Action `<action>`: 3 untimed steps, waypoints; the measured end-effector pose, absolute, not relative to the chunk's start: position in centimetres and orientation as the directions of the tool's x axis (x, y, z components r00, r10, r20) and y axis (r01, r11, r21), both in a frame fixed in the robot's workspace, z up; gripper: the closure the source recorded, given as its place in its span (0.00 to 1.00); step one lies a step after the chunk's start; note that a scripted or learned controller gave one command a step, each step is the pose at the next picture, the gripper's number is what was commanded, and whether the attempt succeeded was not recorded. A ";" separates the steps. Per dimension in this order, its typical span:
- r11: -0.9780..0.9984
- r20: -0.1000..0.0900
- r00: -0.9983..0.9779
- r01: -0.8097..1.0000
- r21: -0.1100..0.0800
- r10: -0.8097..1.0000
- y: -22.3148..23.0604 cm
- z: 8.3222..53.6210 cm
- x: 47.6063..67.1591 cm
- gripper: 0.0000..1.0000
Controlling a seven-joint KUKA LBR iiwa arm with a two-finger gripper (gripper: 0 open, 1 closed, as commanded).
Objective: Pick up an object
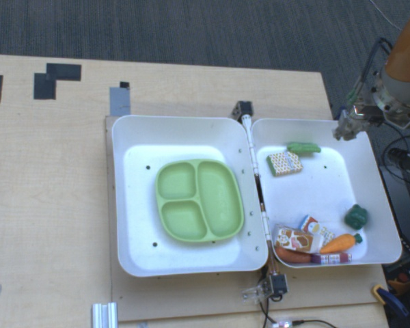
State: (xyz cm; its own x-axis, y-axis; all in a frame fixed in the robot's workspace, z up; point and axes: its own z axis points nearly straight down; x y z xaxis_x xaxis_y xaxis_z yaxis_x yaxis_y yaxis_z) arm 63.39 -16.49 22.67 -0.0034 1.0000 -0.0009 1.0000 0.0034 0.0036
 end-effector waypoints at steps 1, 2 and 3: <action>0.004 -0.001 -0.004 1.000 0.004 1.000 -20.6 20.7 66.9 1.00; 0.005 -0.001 -0.005 1.000 0.005 1.000 -20.5 20.7 67.0 0.00; 0.004 -0.001 -0.004 1.000 0.004 1.000 -17.2 8.6 61.0 0.00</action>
